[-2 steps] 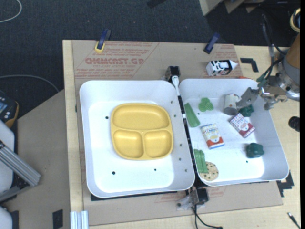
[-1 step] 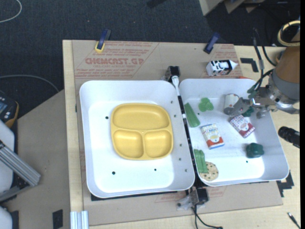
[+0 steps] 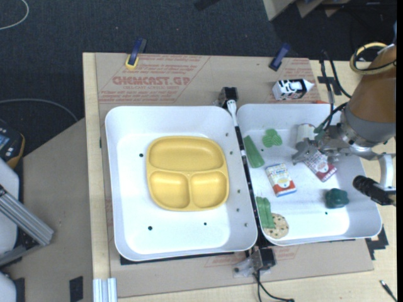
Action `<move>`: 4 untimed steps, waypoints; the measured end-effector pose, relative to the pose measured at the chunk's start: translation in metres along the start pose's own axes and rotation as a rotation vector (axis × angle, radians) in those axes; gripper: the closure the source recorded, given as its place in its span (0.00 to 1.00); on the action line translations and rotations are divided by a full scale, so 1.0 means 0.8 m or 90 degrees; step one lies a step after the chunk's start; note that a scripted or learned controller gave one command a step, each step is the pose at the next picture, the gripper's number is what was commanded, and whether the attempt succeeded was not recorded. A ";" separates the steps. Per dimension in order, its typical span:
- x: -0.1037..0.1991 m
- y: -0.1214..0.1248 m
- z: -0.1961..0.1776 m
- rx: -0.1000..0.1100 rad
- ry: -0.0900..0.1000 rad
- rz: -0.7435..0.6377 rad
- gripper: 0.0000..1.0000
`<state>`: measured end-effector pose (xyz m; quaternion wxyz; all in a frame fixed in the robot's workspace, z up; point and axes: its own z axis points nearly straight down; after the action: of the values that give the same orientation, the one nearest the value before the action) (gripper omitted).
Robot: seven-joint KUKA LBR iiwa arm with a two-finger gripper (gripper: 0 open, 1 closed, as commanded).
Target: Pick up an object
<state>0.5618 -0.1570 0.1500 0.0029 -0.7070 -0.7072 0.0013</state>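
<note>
the gripper (image 3: 313, 150) hangs low over the right bin (image 3: 359, 225), reaching in from the right on the grey arm (image 3: 371, 115) with its orange band. whether it is wide or narrow cannot be told from this slant. it sits just above and touching the edge of a red-and-white packet (image 3: 322, 167), but nothing is clearly seen between its tips.

going near to far in the right bin: a round cookie (image 3: 278, 226) lies at the near rim, with a green strip (image 3: 264, 210) touching it just behind. a dark green lump (image 3: 336, 198) sits to the right, near the bin's right side. a small carton (image 3: 281, 179) with a red and yellow label lies near the middle, well left of the packet. farther back a long green piece (image 3: 254, 151) lies along the left wall, and a light green lump (image 3: 272, 138) sits beside it. a white cup-like thing (image 3: 305, 132) lies just behind the gripper.

the left bin (image 3: 126, 187) holds 1 yellow tray (image 3: 187, 172) with 3 compartments, lying flat in the middle.

beyond the bins, a black-and-white toy (image 3: 292, 89) sits on the board (image 3: 157, 77), near the far rim of the right bin. 2 clamps, 1 with yellow (image 3: 134, 54) and 1 blue (image 3: 279, 57), grip the board's far edge.
</note>
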 end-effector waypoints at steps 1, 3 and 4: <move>-0.004 0.008 0.073 -0.004 0.000 0.001 0.00; -0.008 0.014 0.060 -0.013 -0.006 0.001 1.00; -0.001 0.022 0.002 -0.007 -0.003 -0.001 1.00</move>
<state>0.5794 -0.1577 0.1480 -0.0025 -0.7067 -0.7075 -0.0011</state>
